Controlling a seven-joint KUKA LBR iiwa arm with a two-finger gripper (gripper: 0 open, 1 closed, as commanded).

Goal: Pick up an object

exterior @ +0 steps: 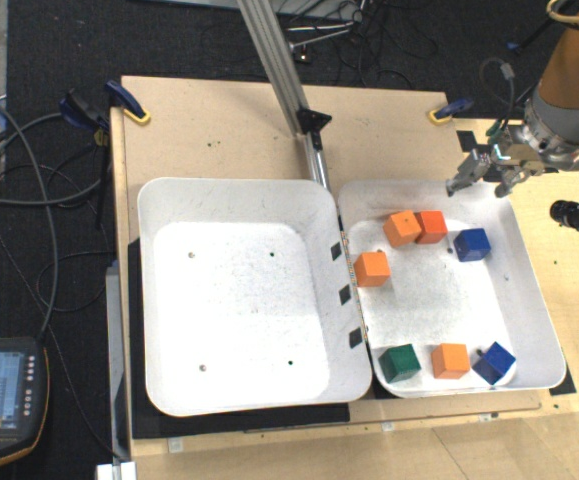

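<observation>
Grey two-finger gripper (483,174) hung at upper right of frame, over the far rim of the right white plastic bin (529,288); fingers spread, nothing between them. All seven small cubes lay in the bin, nearest the blue cube (471,244). No pick made; descent, grasp and lift remained.

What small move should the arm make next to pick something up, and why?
Probably lower the gripper toward the blue block just below it in the camera view. The gripper hangs at the right bin's far rim holding nothing, and that block stands apart from the orange pair.
</observation>
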